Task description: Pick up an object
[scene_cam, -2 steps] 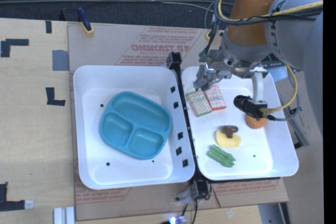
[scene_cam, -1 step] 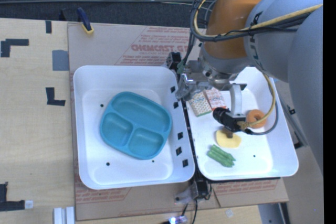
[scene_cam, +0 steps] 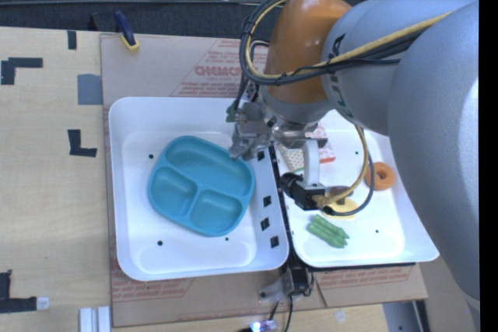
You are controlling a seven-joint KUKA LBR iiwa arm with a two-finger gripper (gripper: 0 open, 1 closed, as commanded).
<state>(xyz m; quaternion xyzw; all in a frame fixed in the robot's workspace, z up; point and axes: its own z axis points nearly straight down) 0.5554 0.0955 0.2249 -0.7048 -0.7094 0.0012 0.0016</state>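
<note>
The pale wooden worktop [scene_cam: 47, 183] carries cardboard under two white bins. In the left bin [scene_cam: 128, 190] a blue divided plate [scene_cam: 201, 184] lies flat, smooth and three-sectioned. At its two o'clock rim hangs the pincer [scene_cam: 247, 138]; its opening I cannot tell.

Blue tray [scene_cam: 201, 185] in a white bin [scene_cam: 128, 190]. Orange ring [scene_cam: 382, 176], green pod-looking thing [scene_cam: 327, 232]. Arm [scene_cam: 405, 58] is grey with an orange band [scene_cam: 299, 35].
</note>
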